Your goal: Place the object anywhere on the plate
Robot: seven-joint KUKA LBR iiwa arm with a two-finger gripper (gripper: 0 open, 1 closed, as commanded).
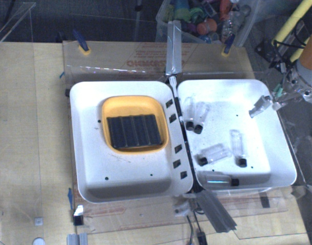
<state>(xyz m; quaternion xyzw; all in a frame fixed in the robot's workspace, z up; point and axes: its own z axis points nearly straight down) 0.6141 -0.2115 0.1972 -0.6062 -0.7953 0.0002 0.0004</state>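
- Camera view: we see the plate point(134, 104), yellow-orange with a dark ribbed insert lying in it, sitting in the left bin point(84, 137); it sits toward the bin's far middle, so we judge it is parked there as an open target with free room around it.
- The task's things lie in the right bin point(278, 157): several clear vials with dark caps. A pair of vials point(195, 117) lies close to the divider point(177, 131) at the bin's left side, one vial point(213, 154) lies nearer, a further vial point(238, 146) lies right of that, and one more point(220, 179) rests against the bin's near wall. They are scattered and lying down, which we read as loose stock waiting to be picked.
- None of the vials is on the plate, so we judge the task as not yet done.
- The hand point(259, 107) hangs over the far right part of the right bin, apart from every vial. We cannot tell whether it is apart or together, and nothing shows between its tips.
- The surface point(28, 137) is pale wood, with a clear sheet under the bins and blue clamps point(83, 47) at the far edge.
- Beyond the surface, a clear tub of colourful toys point(204, 6) stands at the far side, and a yellow tube point(297, 11) slants at far right.
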